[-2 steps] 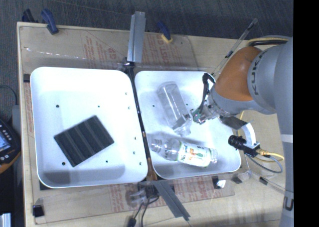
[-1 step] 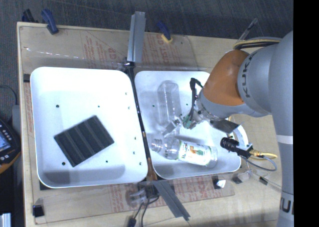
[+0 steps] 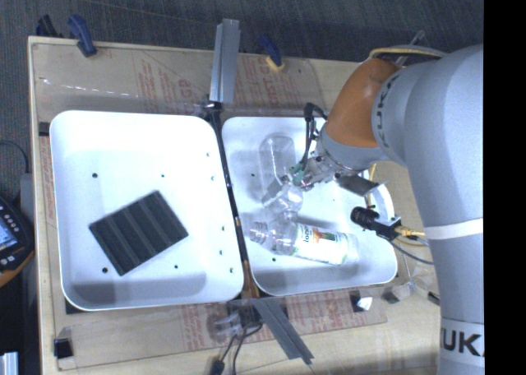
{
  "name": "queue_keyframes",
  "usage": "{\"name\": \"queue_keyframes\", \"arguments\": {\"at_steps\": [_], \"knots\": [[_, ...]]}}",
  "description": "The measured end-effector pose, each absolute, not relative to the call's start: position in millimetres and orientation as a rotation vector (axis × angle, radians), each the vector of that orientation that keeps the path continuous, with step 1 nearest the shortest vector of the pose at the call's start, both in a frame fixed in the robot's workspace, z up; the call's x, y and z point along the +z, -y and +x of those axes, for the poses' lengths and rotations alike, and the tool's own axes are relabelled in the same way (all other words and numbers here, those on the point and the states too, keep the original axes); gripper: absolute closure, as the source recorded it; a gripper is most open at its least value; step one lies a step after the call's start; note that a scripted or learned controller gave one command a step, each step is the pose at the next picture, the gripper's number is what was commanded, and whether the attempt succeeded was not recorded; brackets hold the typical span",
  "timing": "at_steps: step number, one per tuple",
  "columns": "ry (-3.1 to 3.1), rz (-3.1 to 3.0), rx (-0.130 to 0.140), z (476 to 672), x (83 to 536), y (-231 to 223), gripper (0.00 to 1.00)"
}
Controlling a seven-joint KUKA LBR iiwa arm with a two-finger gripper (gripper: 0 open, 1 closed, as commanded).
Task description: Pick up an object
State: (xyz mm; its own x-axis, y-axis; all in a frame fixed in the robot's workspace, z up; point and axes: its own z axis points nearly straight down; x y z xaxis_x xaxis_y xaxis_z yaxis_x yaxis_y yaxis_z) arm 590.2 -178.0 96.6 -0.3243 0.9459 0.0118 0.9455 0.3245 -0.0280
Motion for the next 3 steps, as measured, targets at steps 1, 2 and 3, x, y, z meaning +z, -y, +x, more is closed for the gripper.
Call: {"name": "queue_keyframes", "arguments": {"at_steps": [1, 2, 3], "knots": [[2.621, -1.747, -0.004, 556.1, 96.9, 144.3, 0.00], [2.448, -1.968, 0.003, 605.9, 93.1, 140.2, 0.00], [2.444, -1.980, 0.000, 657.7, 93.6, 117.9, 0.00]]}}
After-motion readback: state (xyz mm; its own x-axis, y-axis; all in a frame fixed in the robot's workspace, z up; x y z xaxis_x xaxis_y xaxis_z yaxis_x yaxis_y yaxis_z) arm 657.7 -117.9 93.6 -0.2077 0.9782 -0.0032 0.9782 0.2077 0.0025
